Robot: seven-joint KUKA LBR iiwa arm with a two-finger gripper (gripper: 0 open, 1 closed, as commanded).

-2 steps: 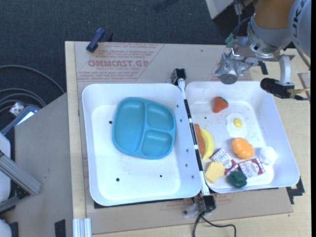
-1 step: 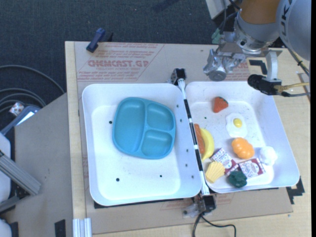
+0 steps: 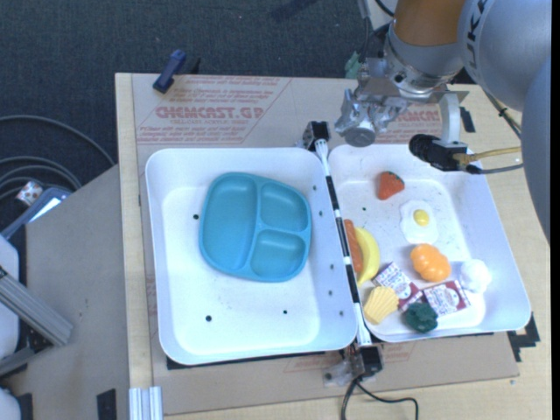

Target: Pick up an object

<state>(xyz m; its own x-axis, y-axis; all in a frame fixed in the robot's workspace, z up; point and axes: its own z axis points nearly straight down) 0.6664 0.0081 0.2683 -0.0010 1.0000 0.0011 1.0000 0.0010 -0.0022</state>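
Gripper (image 3: 359, 129) hangs above right bin's (image 3: 503, 261) far-left corner; finger state cannot be told; nearest pick, strawberry (image 3: 390, 185), lies just toward camera and right; banana (image 3: 367, 254) farther.

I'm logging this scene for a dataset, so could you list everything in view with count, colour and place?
bins: 2, white, side by side on the bench
tray: 1, blue, left bin
strawberry: 1, red, right bin, upper part
fried egg: 1, white and yellow, right bin, middle
banana: 1, yellow, right bin, left wall
orange: 1, orange, right bin
packets: 2, red and white, right bin, lower part
broccoli: 1, green, right bin, bottom
clip: 1, blue, bench top-left
gripper: 1, grey, above right bin's top edge
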